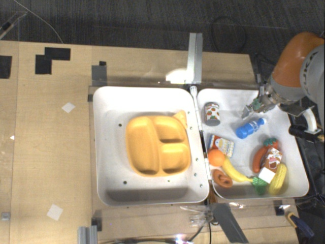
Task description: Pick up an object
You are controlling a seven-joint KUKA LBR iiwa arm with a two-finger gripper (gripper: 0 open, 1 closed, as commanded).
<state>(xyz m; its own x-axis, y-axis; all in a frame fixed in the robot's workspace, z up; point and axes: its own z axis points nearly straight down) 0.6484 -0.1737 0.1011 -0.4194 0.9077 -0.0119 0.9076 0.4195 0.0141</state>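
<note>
The right bin (294, 189) holds several small items: a blue bottle (250, 127), a small can (212, 113), an orange (216, 157), a banana (235, 172), a brown ring-shaped toy (221, 178), a red sausage-like toy (260, 157), a yellow corn cob (278, 178) and a small carton (222, 145). My gripper (255, 107) hangs at the back of that bin, just behind and to the right of the blue bottle. I see no object lifted with it.
The left bin (109, 151) carries a yellow divided tray (156, 144) in its middle. A metal post (195, 55) stands behind the wall between the bins. The arm's orange band (294, 60) rises at the right edge.
</note>
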